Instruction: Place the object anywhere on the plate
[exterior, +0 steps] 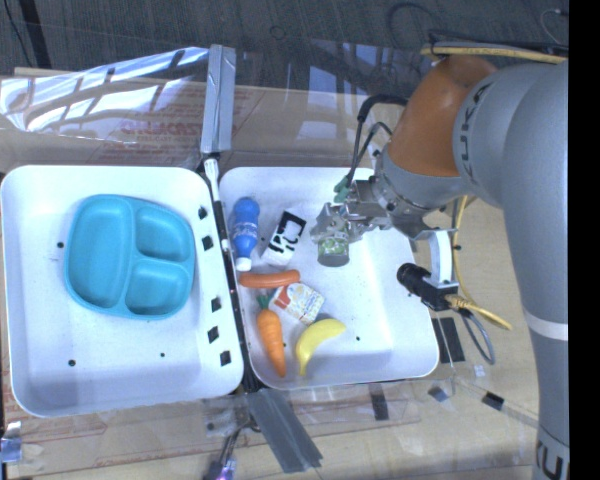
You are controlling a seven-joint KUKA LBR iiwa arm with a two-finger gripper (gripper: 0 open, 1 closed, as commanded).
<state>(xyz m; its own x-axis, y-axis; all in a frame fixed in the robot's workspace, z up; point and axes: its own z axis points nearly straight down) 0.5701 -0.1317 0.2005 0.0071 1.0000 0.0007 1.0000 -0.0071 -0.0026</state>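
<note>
Faint reddish lettering runs across the clear plastic sheet (170, 118) lying at twelve o'clock from the left bin (40, 368), but the glare leaves it unreadable. In the right bin (410, 353), a small black-and-white card (286, 234) bears bold white marks that cannot be made out as letters or numbers. At six o'clock from it, a small packet (301, 302) carries red and green print, too small to read. No other writing is legible.

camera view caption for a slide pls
Claw over right bin of toy food; blue plate waits in left bin.
</note>
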